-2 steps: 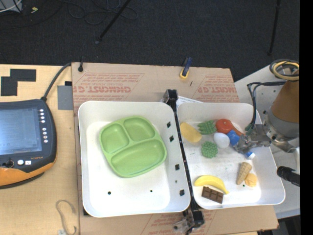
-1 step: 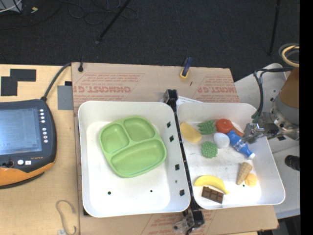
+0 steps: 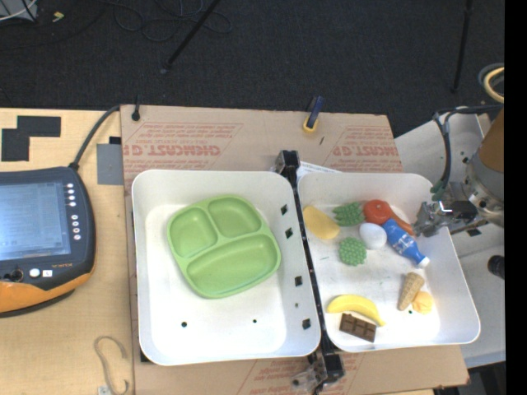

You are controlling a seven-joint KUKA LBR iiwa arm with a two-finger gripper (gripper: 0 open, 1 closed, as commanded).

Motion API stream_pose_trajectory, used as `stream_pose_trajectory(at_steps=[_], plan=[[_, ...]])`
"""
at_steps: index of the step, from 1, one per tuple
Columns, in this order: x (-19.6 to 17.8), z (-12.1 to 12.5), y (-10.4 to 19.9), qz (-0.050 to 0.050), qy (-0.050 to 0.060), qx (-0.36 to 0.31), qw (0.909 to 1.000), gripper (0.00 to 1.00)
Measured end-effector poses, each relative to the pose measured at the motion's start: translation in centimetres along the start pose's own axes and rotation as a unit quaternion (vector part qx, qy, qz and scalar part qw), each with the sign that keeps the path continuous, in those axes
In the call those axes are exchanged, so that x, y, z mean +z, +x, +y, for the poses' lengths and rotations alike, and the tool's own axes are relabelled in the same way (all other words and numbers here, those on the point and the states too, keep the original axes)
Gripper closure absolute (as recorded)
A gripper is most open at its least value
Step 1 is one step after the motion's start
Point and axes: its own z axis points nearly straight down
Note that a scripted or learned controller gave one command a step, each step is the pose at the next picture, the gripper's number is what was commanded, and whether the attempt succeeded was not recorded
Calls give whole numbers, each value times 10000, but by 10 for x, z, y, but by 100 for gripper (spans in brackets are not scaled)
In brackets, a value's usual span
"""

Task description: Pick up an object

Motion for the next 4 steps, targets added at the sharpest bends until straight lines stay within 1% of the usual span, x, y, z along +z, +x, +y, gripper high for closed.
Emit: stream_pose_trajectory(at_steps=[1, 2, 3, 4], plan=[[0, 12, 55, 10, 14, -16, 10000, 100], [-9, 37, 107, 8, 4, -20, 10000, 100], [11, 52, 142, 8, 24, -7, 10000, 100], [10, 51, 141, 1, 21, -2, 10000, 100]])
